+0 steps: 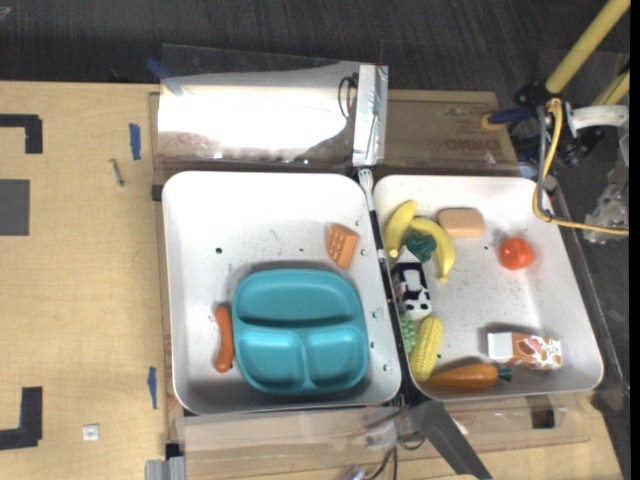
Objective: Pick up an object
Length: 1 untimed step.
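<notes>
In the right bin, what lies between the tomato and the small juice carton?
The camera view shows only bare white bin floor between the tomato and the juice carton.

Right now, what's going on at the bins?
Nothing is being handled yet. The left bin holds a teal divided tray, a hot dog and an orange wedge. The right bin holds bananas, a tomato, corn, a carrot and a juice carton.

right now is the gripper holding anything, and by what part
It cannot be told. The toys, such as the banana, the tomato and the teal tray, lie loose in the two white bins.
</notes>
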Motion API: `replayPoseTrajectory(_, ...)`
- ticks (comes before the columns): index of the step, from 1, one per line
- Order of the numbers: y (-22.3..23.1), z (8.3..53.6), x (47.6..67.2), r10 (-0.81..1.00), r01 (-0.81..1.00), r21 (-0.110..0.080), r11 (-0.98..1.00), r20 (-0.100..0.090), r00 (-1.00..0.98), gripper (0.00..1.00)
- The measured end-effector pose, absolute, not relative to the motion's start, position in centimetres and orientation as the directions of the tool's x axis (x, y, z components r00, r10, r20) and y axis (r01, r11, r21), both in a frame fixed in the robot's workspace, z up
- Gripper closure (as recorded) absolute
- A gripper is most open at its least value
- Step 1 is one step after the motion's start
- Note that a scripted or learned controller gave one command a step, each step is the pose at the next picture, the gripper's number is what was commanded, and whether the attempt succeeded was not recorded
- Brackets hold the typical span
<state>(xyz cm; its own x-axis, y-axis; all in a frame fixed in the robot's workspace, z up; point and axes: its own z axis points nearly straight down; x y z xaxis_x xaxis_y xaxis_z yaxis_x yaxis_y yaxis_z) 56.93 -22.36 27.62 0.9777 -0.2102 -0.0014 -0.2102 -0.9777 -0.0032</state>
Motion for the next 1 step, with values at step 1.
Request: replayPoseTrajectory(1,-16.93,26.91,61.07,-0.192,-0.192,-0.008,-0.981,-0.001,0.981,1.00)
